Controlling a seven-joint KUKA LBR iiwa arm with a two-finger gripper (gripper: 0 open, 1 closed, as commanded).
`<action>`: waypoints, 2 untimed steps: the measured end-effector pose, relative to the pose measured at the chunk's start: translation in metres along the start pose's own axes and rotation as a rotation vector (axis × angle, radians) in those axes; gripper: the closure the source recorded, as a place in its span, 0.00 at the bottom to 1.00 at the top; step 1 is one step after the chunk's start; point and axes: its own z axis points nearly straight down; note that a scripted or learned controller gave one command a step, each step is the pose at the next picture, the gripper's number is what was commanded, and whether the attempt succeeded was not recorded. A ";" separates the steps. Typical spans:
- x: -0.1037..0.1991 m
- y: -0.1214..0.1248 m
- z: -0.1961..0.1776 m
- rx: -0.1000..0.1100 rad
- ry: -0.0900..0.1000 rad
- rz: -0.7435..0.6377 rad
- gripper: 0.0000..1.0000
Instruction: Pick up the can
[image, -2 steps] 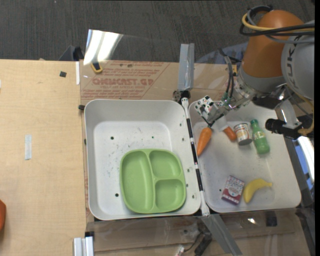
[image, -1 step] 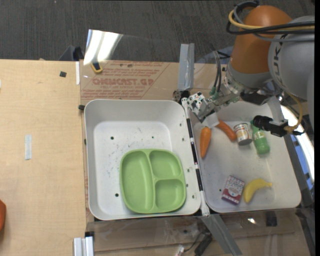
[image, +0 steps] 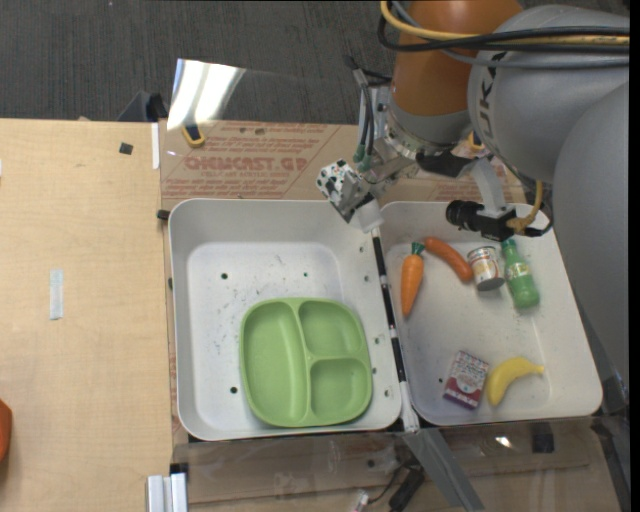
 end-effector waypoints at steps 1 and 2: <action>-0.020 -0.096 0.012 0.002 0.001 0.073 1.00; -0.077 -0.171 -0.027 0.000 0.001 -0.178 1.00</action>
